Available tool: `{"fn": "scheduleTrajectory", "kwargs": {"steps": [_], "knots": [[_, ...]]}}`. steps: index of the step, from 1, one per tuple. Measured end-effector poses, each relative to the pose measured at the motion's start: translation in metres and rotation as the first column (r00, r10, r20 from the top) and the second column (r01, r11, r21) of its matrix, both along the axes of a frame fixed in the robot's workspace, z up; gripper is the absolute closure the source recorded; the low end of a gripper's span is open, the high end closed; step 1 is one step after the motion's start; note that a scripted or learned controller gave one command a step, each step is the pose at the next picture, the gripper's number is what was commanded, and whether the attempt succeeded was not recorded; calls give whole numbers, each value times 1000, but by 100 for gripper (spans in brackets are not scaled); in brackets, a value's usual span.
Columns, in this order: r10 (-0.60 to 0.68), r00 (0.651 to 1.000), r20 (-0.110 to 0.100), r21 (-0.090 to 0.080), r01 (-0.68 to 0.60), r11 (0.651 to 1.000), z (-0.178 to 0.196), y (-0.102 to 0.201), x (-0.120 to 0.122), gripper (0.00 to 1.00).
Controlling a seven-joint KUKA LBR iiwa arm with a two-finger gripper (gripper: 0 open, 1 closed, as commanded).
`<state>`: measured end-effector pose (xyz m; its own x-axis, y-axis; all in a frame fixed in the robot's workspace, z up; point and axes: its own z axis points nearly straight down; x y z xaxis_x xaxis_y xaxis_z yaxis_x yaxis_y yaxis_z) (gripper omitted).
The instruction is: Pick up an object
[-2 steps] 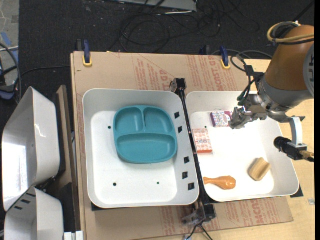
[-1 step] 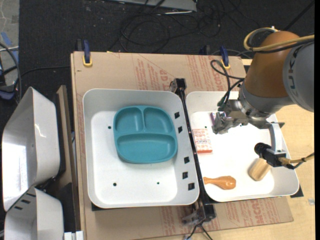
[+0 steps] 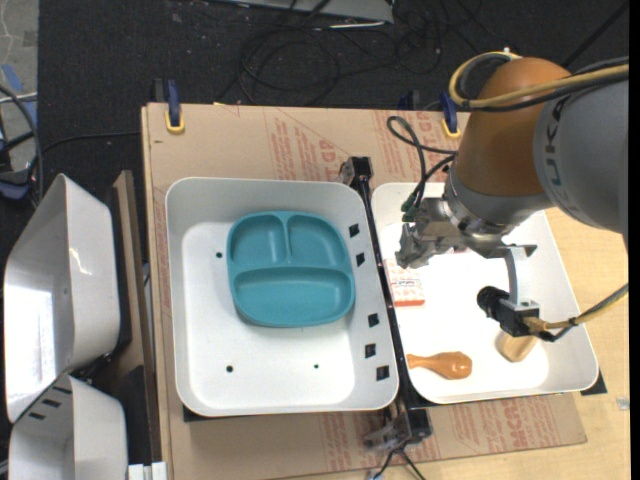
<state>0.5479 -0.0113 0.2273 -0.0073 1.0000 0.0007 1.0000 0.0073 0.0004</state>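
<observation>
Plainly, the arm hangs over the right bin, its hand near that bin's left wall; I cannot tell whether it is released or clenched. Below the hand lies a small card, farther below-right a brown drumstick-shaped object. Descending here risks striking the wall or pinching only the flat card.

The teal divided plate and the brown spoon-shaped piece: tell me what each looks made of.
Teal divided plate: likely moulded plastic, judging by its even colour, rounded compartment ridges and soft matte sheen. Brown spoon-shaped piece: amber, somewhat glossy with a light highlight, so possibly plastic or varnished wood; the view is too coarse to decide.
</observation>
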Motion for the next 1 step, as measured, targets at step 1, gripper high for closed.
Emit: {"fn": "scheduleTrajectory", "kwargs": {"steps": [1], "knots": [[1,1000,-1,1,-1,1000,0,52,-1,100]]}}
